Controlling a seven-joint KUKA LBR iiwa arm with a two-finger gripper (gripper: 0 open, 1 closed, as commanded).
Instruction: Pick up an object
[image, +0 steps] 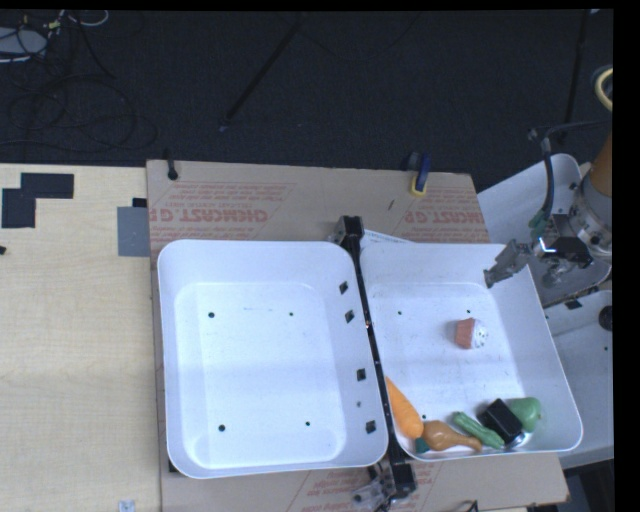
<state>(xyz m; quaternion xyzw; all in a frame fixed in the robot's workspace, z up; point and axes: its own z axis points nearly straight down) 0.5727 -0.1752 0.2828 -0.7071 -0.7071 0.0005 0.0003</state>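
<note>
Gripper (508, 262) at three o'clock over right bin (545, 330) rim, finger spread indiscernible, nothing visibly held, red block (465, 333) apart at bin centre

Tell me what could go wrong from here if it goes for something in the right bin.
1. The orange carrot-shaped toy, tan piece, green pod-shaped toy, black block and green rounded toy crowd the right bin's near corner; a grasp there may catch two things or jam against the wall.
2. The small reddish-brown block touches a white bit; a pinch could skid it away.
3. The gripper sits by the far rim and might clip it when descending.
</note>
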